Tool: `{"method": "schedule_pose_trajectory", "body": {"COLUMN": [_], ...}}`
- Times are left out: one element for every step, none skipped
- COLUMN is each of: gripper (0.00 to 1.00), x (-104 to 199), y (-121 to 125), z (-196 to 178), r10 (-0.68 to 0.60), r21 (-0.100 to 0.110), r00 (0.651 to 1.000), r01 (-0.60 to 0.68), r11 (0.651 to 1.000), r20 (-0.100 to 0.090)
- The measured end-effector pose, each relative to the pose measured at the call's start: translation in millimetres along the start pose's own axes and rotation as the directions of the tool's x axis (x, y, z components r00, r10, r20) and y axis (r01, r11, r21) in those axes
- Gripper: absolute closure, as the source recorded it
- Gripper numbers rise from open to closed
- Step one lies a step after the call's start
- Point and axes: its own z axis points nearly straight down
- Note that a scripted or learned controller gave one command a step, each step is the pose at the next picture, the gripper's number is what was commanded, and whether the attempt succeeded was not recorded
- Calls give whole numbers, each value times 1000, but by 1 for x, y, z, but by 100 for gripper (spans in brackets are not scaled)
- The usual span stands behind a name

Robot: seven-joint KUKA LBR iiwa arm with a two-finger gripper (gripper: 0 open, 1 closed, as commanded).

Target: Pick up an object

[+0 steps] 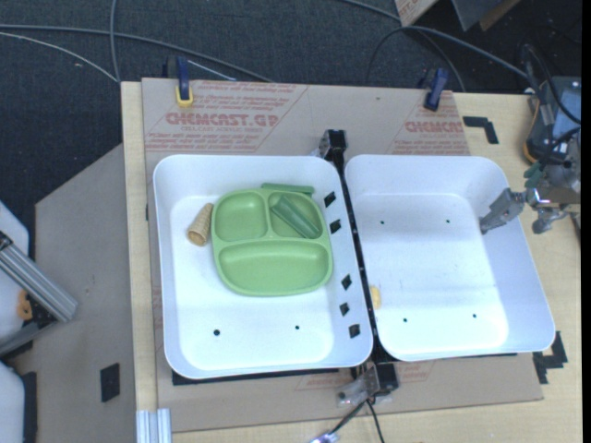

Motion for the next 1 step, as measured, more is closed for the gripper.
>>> {"method": "schedule_pose_trajectory", "body": {"gripper": [0], "x": [0], "y": [2], "z": [-6], "r10": [-3], "r21": [-12], "r00": [1000], "r01": [3], "r11": [1000], "r20": [3]}}
